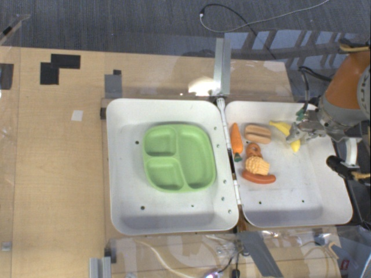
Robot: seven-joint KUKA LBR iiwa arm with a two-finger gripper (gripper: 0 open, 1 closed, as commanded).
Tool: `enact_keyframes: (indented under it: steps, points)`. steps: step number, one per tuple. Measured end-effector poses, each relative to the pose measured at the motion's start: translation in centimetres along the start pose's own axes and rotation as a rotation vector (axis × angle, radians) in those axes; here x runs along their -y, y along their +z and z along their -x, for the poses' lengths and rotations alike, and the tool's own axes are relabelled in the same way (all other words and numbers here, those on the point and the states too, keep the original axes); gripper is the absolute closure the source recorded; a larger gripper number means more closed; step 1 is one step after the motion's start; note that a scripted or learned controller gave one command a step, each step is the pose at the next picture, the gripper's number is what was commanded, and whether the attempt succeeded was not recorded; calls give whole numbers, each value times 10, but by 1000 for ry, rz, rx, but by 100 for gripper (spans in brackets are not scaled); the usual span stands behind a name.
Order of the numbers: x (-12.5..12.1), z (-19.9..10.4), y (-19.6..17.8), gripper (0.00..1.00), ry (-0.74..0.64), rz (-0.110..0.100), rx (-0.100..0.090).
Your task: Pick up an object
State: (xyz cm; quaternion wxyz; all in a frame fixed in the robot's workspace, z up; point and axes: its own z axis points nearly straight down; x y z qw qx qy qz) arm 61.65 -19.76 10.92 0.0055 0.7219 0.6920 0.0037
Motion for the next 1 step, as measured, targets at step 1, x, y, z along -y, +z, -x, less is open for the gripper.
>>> enact_keyframes:
  steps: [1]
  points:
    - [16, -45, -97, 100, 71, -7, -1]
